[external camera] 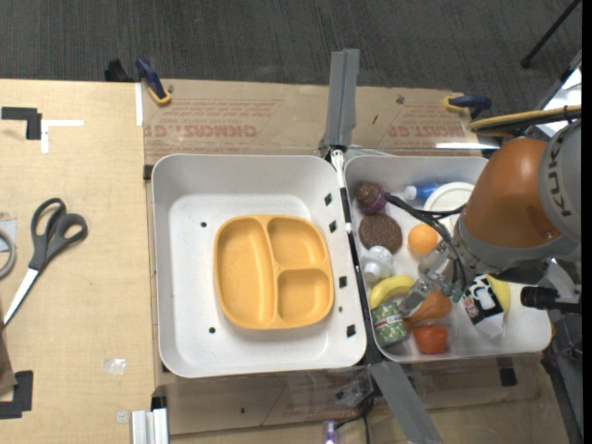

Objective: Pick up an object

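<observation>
Red block lettering printed on the brown cardboard sheet point(240, 118) under the bins, upside down from this viewpoint; left part reading roughly "CHEMICAL CO", not fully legible. Second red line on the same sheet behind the right bin, near point(430, 128), upside down and too blurred to read. Dark letters "KU" on the grey arm casing point(566, 169) beside the orange band, cut off at the frame edge. Black-and-white label on a small packet point(481, 301) in the right bin, print too small to read.
</observation>
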`<state>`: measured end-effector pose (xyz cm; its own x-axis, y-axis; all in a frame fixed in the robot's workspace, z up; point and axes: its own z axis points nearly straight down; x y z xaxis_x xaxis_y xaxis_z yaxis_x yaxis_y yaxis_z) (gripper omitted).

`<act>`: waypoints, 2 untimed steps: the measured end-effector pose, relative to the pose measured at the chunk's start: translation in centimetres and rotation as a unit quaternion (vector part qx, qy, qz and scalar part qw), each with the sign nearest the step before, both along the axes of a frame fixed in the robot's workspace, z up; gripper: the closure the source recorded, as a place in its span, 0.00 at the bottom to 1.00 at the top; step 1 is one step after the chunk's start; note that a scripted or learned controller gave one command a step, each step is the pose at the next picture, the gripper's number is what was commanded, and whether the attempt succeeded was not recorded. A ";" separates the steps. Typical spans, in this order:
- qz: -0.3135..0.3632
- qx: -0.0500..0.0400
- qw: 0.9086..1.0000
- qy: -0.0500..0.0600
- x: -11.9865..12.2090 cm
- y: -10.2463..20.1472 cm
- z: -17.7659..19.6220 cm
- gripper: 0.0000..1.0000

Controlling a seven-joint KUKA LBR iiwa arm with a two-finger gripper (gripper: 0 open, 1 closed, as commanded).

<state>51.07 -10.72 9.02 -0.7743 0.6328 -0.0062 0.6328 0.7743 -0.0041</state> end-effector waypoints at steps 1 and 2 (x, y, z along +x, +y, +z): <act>0.002 0.001 1.000 0.002 0.0 0.1 0.5 1.00; 0.003 0.003 1.000 0.003 3.0 6.1 9.8 1.00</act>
